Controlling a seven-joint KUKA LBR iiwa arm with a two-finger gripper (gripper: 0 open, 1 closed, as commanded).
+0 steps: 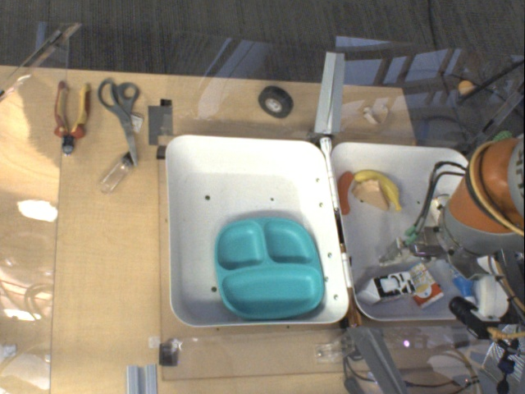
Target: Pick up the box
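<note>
The box point(402, 286) is a small carton, black and white with a red-orange end. It lies flat near the front edge of the right bin point(369, 245). My gripper point(414, 249) hangs low over that bin, just behind and slightly right of the box. The grey arm with its orange band point(492, 191) comes in from the right and covers the bin's right side. Nothing is lifted off the bin floor.
A yellow banana point(381, 183) lies on a tan piece at the back of the right bin, with a red item point(345, 191) by the left wall. A blue object point(463, 287) sits right of the box. The left bin point(193, 220) holds a teal divided tray point(269, 268). Scissors point(123, 109), pliers and a tape roll lie on the bench.
</note>
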